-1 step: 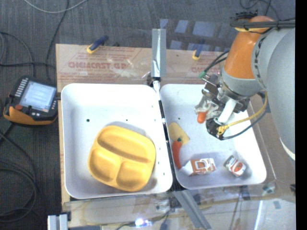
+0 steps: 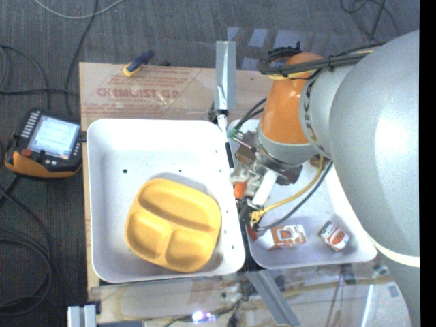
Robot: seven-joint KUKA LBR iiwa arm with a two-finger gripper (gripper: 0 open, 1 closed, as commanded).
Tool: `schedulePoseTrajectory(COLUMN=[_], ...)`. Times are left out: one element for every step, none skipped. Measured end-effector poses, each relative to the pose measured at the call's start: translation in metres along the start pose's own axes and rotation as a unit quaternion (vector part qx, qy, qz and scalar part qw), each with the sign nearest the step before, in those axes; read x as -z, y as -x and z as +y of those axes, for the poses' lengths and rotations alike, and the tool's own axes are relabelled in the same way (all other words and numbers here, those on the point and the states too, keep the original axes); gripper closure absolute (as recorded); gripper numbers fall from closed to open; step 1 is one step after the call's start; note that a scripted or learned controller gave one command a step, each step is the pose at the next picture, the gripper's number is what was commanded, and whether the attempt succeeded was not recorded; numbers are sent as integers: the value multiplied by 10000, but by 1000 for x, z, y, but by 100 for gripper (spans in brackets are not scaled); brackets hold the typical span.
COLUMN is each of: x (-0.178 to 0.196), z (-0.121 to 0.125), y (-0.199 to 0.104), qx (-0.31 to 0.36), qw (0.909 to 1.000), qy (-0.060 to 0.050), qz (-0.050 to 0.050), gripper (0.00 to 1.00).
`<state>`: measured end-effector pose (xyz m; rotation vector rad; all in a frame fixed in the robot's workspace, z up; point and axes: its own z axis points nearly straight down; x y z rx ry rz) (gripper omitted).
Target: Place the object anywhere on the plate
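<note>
Lying in the lower part of the right bin (image 2: 361,251), two small red-and-white objects are the likely candidates; the carton-like one (image 2: 287,236) sits at lower centre-right of the frame, the rounder one (image 2: 334,236) just to its right, apart from it; which of them the task means I cannot tell. The gripper (image 2: 253,191) hangs above the bin's left wall, up and left of the carton, and whether it is released or clenched cannot be made out, nor is anything seen between its tips. The yellow plate (image 2: 174,223), with its compartments, rests in the left bin (image 2: 109,148) at lower left; to do the step well, the arm should centre over one object, descend straight, grip across its narrow faces, lift clear of the dividing walls, then release low over the plate's middle.
</note>
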<state>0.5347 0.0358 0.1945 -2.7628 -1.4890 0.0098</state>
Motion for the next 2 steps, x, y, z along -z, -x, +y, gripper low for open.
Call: schedulePoseTrajectory(x=[-7,-7], z=[-65,-66], y=[-47,-47], qx=[-10,-9], qw=[10000,10000], qy=[4,2], qz=[-2,0], gripper=[100,0])
